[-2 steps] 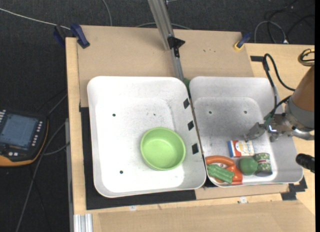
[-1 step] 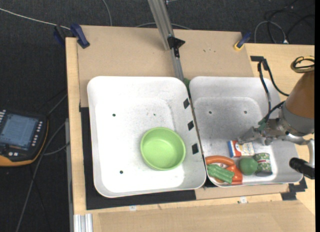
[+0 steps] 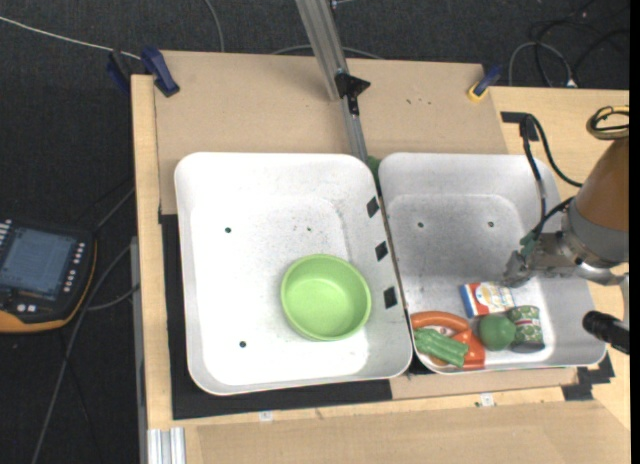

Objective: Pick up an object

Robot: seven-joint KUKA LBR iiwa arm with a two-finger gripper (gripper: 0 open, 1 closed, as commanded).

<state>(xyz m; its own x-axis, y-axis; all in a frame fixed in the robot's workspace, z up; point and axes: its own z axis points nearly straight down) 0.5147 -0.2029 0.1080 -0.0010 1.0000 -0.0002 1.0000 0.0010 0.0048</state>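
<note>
My gripper (image 3: 520, 262) hung, jaw state unclear, above the small carton (image 3: 487, 299) at the right bin's (image 3: 450, 192) near side; it looked light, stiff, best pinched across its narrow sides.

no text legible; carton (image 3: 489, 299) print too blurred

Glossy green plastic bowl (image 3: 326, 298) in a matt, speckled white plastic bin (image 3: 220, 222).
</note>
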